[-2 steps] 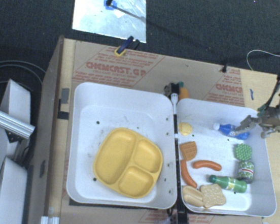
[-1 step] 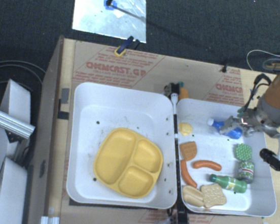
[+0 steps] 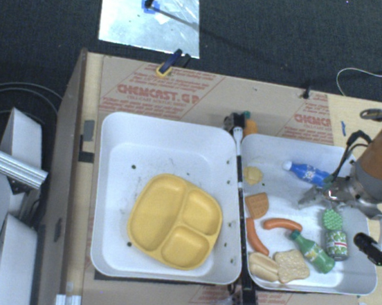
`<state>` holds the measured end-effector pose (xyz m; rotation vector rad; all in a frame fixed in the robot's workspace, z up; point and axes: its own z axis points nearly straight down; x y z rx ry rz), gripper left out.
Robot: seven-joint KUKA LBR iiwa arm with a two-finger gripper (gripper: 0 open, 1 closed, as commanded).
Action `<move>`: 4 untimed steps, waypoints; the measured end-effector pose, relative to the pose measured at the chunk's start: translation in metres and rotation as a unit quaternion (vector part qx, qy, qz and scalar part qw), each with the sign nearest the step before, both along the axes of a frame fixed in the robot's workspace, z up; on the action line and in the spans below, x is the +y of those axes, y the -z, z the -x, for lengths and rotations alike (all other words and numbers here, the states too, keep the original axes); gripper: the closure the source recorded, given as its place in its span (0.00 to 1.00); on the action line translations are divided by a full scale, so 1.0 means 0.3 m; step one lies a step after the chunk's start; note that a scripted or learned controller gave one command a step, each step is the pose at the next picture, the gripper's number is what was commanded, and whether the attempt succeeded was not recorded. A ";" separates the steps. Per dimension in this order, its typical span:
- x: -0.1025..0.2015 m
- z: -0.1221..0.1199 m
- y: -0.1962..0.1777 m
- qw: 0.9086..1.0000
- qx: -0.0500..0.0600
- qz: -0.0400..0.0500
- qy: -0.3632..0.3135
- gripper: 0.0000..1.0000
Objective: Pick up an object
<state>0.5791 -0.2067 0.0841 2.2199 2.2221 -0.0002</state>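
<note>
The arm's jaws [image 3: 325,195] hang low in the right bin [image 3: 362,286]; whether they are spread cannot be told. A green can [image 3: 334,237] lies just below them, a blue bottle [image 3: 308,173] just beside.

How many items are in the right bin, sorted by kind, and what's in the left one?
Right bin:
Bottles: 3 (blue, green, green-capped)
Sausages: 2
Bread or pastry pieces: 3
Yellow chip: 1
Left bin:
Yellow divided plate: 1
Total: 10
</note>
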 end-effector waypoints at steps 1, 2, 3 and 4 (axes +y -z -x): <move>0.000 0.142 0.000 1.000 0.000 0.000 0.000 0.00; 0.000 0.308 0.000 1.000 0.000 0.000 0.000 0.00; 0.002 0.099 -0.231 1.000 -0.003 0.001 -0.001 0.00; 0.024 0.262 0.000 1.000 0.000 0.000 0.000 0.00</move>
